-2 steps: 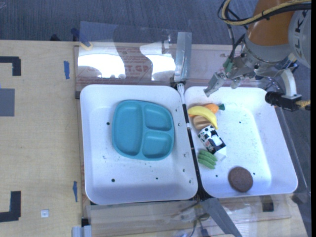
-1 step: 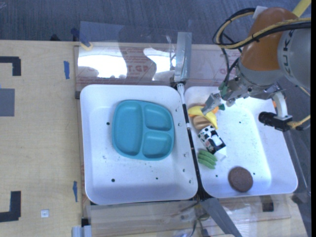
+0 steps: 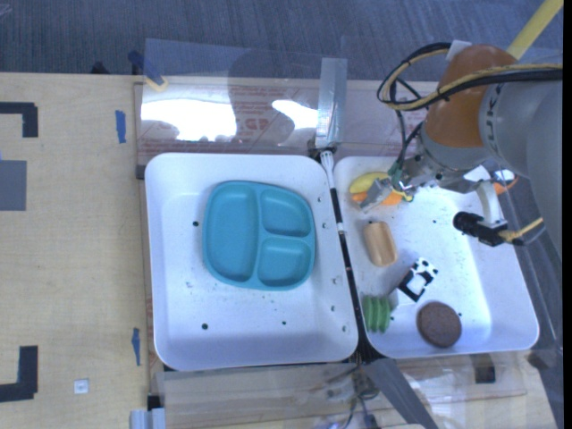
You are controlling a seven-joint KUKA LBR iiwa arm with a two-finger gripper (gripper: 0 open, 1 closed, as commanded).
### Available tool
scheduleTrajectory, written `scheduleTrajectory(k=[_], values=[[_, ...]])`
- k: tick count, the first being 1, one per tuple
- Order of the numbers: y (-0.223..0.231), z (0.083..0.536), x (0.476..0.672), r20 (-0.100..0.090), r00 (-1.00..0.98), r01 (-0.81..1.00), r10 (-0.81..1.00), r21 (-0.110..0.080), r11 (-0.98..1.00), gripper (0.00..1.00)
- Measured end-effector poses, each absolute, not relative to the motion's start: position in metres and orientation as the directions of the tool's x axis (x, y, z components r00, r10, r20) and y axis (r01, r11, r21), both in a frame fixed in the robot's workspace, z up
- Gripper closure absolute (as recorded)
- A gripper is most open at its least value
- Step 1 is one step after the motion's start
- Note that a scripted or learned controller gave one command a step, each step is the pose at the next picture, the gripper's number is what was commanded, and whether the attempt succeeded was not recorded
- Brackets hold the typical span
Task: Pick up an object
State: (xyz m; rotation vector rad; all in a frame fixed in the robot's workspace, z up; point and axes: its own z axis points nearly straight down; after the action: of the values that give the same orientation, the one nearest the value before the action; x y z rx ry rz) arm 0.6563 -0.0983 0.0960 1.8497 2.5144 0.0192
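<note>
Overhead, arm [image 3: 500,114] above right bin [image 3: 500,329]

We see two white bins [image 3: 170,266] of smooth plastic with a slight sheen, speckled with dark marks. The blue divided tray [image 3: 259,235] looks like matt plastic. The table [image 3: 71,239] shows pale wood grain with an even, dull finish. A clear plastic sheet [image 3: 232,105] behind the bins glares glossily. The arm's orange band [image 3: 465,96] looks smooth and shiny; the brown disc [image 3: 439,323] looks rough and matt.
</note>
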Motion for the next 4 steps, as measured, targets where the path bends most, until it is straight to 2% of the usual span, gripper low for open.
scheduleTrajectory(k=[1,2,3,4], values=[[-0.105,0.09,0.669,0.002,-0.248,0.969,0.969,0.004,0.248,0.0],[-0.106,0.099,0.669,0.001,-0.247,0.969,0.969,0.001,0.247,1.0],[-0.106,0.098,0.668,0.001,-0.247,0.969,0.969,0.0,0.247,0.0],[-0.106,0.107,0.667,0.003,-0.248,0.969,0.969,-0.006,0.248,1.0]])
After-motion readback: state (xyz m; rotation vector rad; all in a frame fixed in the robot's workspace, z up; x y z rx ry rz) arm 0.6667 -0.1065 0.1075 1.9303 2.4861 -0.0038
